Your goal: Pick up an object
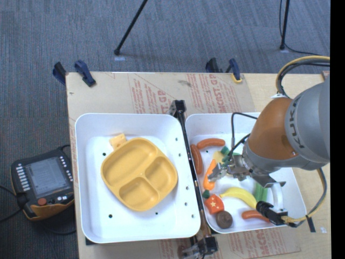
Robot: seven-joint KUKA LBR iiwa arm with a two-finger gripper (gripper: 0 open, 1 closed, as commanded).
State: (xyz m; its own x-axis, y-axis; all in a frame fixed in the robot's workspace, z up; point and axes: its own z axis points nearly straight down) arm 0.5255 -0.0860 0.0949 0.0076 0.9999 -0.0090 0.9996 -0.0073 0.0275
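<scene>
The right bin (pixel 285 177) holds several toy foods. A red sausage (pixel 210 143) lies at its back, and another sausage (pixel 195 158) runs along the left wall. Further forward are an orange carrot (pixel 209 175), a yellow banana (pixel 241 196), a red fruit with a green top (pixel 215 203), a brown round piece (pixel 223 219) and a third sausage (pixel 252 215). My gripper (pixel 222 169) is low inside this bin, right beside the carrot and above the banana. The wrist hides the bin's middle and some green pieces (pixel 223 151).
The left bin (pixel 86 144) holds a yellow compartment plate (pixel 139 174) with a small yellow piece (pixel 118 140) behind it. A teach pendant (pixel 43 182) lies left of the bench. Clamps (pixel 83 72) grip the board's back edge.
</scene>
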